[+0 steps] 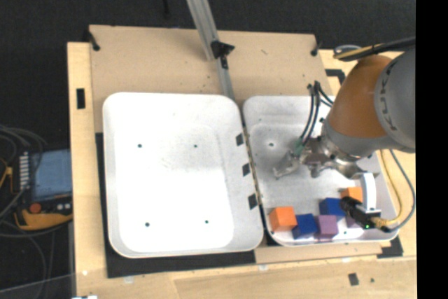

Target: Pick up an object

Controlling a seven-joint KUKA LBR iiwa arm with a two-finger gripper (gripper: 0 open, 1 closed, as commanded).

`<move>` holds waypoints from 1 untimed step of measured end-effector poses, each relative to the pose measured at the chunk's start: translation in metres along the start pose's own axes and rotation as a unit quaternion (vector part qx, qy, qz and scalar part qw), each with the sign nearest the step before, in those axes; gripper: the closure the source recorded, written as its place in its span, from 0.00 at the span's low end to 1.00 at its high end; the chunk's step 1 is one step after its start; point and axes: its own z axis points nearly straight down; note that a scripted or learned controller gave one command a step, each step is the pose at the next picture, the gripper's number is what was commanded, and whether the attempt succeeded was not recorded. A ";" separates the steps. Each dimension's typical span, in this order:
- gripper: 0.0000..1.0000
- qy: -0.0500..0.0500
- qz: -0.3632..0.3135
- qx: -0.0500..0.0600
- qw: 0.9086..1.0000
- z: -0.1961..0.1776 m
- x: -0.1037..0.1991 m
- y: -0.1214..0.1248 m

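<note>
Camera view, starting at the near edge: packed along the near wall of the right bin (260, 124), an orange block (283, 218), a blue block (305, 225) touching it, a purple block (327, 225) right beside that, and a second blue block (332, 207) just behind. Farther right, half tucked under the arm's cabling, a small orange piece (353, 194).

A little farther in, over bare bin floor: the gripper (287, 166), hanging from the grey and orange arm (364, 105), apart from every block. Open or closed: cannot tell from this slant. Nothing seen in its grasp.

Likely trouble from here:
- Descending on the spot below would probably close on nothing but white plastic, since no block lies there.
- Reaching for the cluster risks a crowded grasp: touching neighbours leave little room, so a push rather than a pick, or two blocks nudged at once.
- Working close to the near wall risks clipping the rim or wedging a block against it.
- Going for the small orange piece risks snagging the cables draped near it.

Farther off: the left bin (175, 171), offering no target, so a drift that way would waste the try. Beyond both bins, a slanted metal pole (199, 3), well apart from the arm and unlikely to interfere.
</note>
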 end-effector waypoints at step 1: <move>1.00 0.001 0.004 -0.005 1.000 -0.013 0.000 0.002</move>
